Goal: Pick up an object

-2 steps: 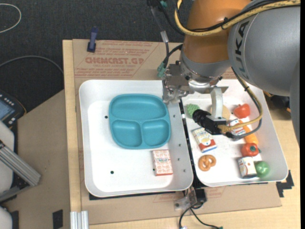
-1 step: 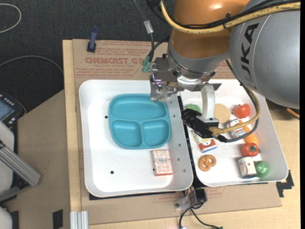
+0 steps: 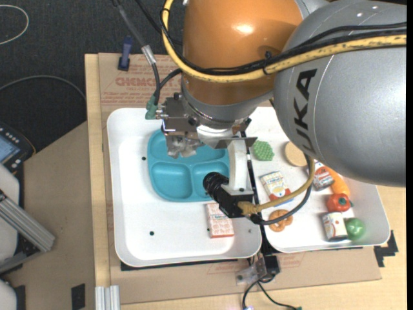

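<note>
Bins are being viewed from above on a cardboard-covered bench (image 3: 103,192), two shallow white ones placed side by side. Dark floor and loose cables are being shown at the far left, beyond the bench edge. The left bin (image 3: 132,231) is being occupied by a blue divided tray (image 3: 174,173), which is lying flat in its upper middle, and by a small red-and-white carton (image 3: 220,220), which is lying just beside the tray's lower right corner, near the wall between the bins. The gripper (image 3: 182,142) is being held low over the tray's upper compartment; whether its fingers are apart or together cannot be told, since they are being hidden by the wrist above them, and no object is being seen between them. A black cylindrical fitting (image 3: 221,196) with a yellow cable is being carried on the arm's side, over the tray's right edge. The grey arm (image 3: 348,89), with its large orange band (image 3: 239,24), is being shown filling the top right. The right bin (image 3: 303,241) is being partly covered by the arm; in it a green textured piece (image 3: 262,150), a small yellow-and-white carton (image 3: 275,185), a pretzel-shaped item (image 3: 280,218), an orange carrot-like item (image 3: 337,185), a red tomato-like item (image 3: 339,203), another small carton (image 3: 333,225) and a green round item (image 3: 354,227) are being seen, scattered apart.
</note>
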Available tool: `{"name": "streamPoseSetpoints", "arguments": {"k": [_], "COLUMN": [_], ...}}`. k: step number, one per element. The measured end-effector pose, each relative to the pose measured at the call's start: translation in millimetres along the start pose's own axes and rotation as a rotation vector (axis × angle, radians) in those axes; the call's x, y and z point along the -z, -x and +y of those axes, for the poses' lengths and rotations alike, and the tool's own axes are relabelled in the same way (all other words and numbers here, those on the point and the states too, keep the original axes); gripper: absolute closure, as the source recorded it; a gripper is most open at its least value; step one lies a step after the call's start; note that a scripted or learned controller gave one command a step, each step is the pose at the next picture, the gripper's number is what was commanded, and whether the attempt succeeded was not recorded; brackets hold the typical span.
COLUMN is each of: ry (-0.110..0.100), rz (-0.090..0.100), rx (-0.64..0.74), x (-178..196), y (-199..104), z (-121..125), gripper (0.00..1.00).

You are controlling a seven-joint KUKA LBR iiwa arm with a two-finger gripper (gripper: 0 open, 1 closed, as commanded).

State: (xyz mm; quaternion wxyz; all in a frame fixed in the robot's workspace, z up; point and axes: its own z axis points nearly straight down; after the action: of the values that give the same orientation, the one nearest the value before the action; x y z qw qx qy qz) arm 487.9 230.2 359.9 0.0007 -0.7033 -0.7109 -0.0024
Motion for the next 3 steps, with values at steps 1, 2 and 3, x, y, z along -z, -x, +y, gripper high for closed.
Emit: {"name": "streamPoseSetpoints", "arguments": {"k": [1, 2, 3], "ry": [-0.011, 0.017, -0.010], "rz": [-0.008, 0.004, -0.007], "rx": [-0.014, -0.009, -0.012], "x": [-94.4, 69.5, 9.1], "y": [10.7, 5.6, 6.2], "z": [39.5, 51.3, 47.6], "gripper": [1.00, 1.00, 1.00]}}
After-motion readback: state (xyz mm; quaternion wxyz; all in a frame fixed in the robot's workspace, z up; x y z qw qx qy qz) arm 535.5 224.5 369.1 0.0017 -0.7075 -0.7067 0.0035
